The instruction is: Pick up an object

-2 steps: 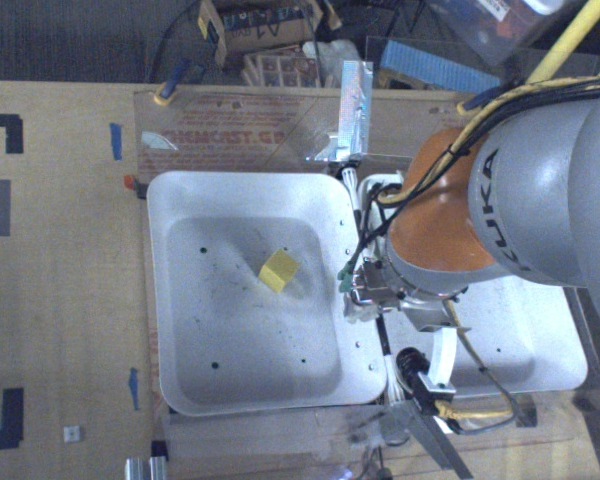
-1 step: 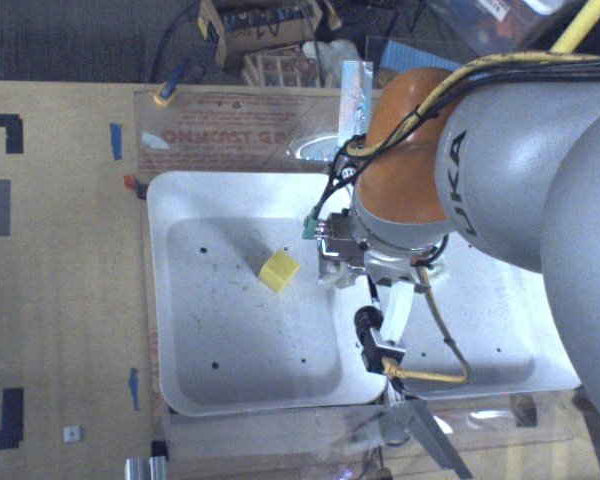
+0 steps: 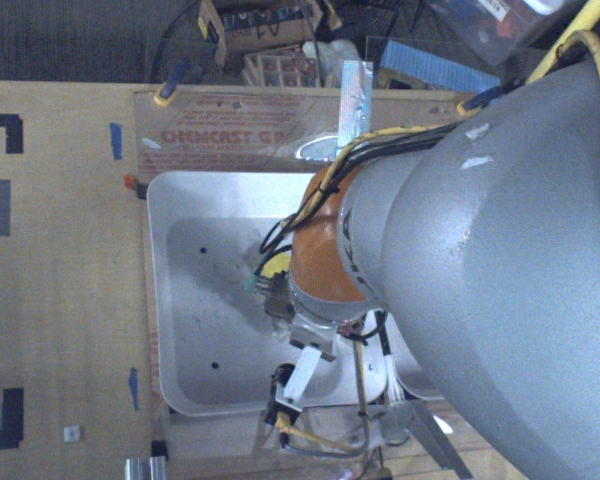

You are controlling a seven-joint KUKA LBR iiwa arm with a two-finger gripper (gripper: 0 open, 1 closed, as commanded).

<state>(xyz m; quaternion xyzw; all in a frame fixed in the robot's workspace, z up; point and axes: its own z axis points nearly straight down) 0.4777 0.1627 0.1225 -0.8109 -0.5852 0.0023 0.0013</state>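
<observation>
We list a grey arm (image 3: pixel 490 268) with an orange band (image 3: pixel 320 258), reaching down into the white bin (image 3: pixel 180 268) on the wooden desk (image 3: pixel 60 268). Its hand sits under the wrist, so we cannot tell its state. A small yellow and green object (image 3: pixel 265 268), perhaps two things, shows beside the band, low in the bin.
</observation>
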